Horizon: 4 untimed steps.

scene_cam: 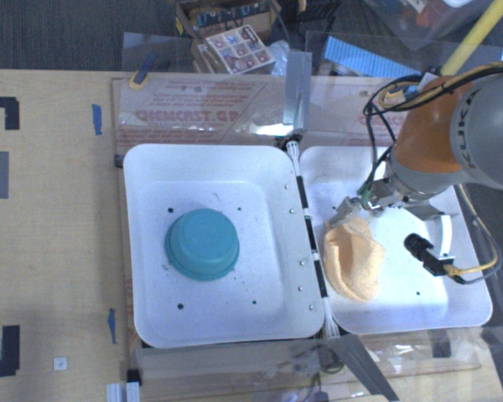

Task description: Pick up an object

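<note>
A yellow-orange soft cloth-like object [355, 260] lies in the right bin [461, 308], near its left wall. My gripper [353, 208] reaches down from the right and sits at the object's upper edge, touching or just above it. A teal upturned bowl [203, 243] rests in the middle of the left bin [151, 174].
A metal divider [306, 224] with rivets runs between the two bins. A black cable with a yellow tip [436, 258] hangs off the arm over the right bin. Boxes and clutter stand beyond the bins' far edge.
</note>
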Motion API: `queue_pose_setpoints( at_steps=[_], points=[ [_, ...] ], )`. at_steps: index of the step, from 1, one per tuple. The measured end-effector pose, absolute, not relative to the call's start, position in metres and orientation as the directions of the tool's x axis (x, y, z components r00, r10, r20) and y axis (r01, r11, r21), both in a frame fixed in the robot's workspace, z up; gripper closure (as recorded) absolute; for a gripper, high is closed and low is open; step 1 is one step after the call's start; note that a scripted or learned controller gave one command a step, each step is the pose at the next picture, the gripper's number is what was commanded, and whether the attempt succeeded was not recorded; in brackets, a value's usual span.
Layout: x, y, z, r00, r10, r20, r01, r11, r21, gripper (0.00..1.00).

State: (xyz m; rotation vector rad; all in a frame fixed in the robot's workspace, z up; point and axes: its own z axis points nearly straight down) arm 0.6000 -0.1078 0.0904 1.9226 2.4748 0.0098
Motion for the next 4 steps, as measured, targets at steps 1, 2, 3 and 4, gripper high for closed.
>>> queue_pose_setpoints(
  at_steps=[1, 2, 3, 4],
  points=[
    [0.569, -0.098, 0.091, -0.338, 0.941, -0.004, 0.941, 0.338, 0.012, 0.0],
    [0.571, -0.099, 0.102, -0.334, 0.943, -0.004, 0.942, 0.334, 0.017, 1.0],
    [0.571, -0.099, 0.102, -0.334, 0.942, -0.004, 0.942, 0.334, 0.016, 0.0],
    [0.521, -0.102, 0.091, -0.423, 0.906, -0.006, 0.906, 0.423, 0.013, 0.0]
  ],
)
